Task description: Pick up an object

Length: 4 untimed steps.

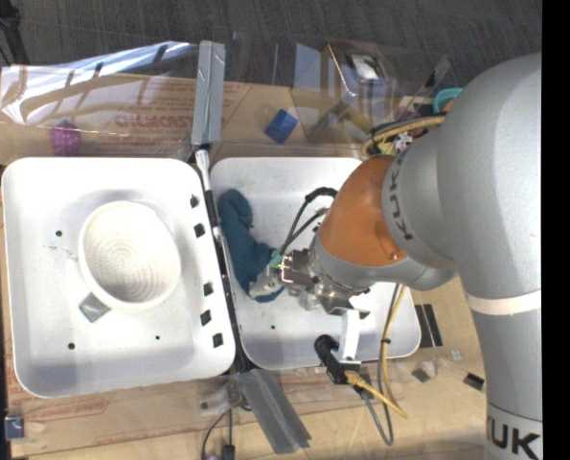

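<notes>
Over the right bin (265,343), the arm (438,209) comes in from the right side of the view w/ its orange band (356,223) above the bin's middle. Gripper (277,278) sits low at the band's lower-left end, right at the lower end of a teal cloth (239,238). Cloth lies crumpled along the bin's left wall, running from near the top-left corner down toward the gripper. Its bottom edge touches or slips under the gripper's metal parts; can't tell if any cloth is actually between the fingers. Finger state: can't tell, they're hidden among wrist hardware and cloth.

Black cables loop from the gripper up past the band. A yellow cable (385,353) drops past the bin's lower edge.

Left bin (35,353), touching the right bin's left side, holds 1 white bowl (129,252) upside down near its centre, w/ a small grey piece (93,307) just at the bowl's lower-left rim.

Beyond the right bin's top edge, on the cardboard: 1 blue block (282,126). Farther left along that strip, above the left bin, 1 purple item (65,140) under clear plastic sheet (102,75).
</notes>
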Available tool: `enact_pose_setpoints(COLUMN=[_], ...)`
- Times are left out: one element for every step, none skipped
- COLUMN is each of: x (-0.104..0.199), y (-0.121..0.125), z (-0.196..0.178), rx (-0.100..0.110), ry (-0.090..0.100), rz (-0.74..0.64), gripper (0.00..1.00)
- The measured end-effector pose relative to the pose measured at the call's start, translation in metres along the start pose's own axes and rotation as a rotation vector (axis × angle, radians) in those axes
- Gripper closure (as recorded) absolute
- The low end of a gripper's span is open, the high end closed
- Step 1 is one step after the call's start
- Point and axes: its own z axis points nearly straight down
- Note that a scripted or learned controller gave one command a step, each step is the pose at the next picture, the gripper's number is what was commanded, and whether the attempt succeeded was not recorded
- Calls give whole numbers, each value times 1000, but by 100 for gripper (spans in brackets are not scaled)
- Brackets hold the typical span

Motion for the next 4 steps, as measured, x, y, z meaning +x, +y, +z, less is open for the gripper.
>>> enact_pose_setpoints(x=[21, 21, 65, 65], y=[69, 69, 122, 122], z=[0, -10, -101, -101], rx=[1, 4, -2, -2], ry=[-1, -1, -2, -1], rz=[-121, -125, -461, -461], gripper=[0, 100, 100, 0])
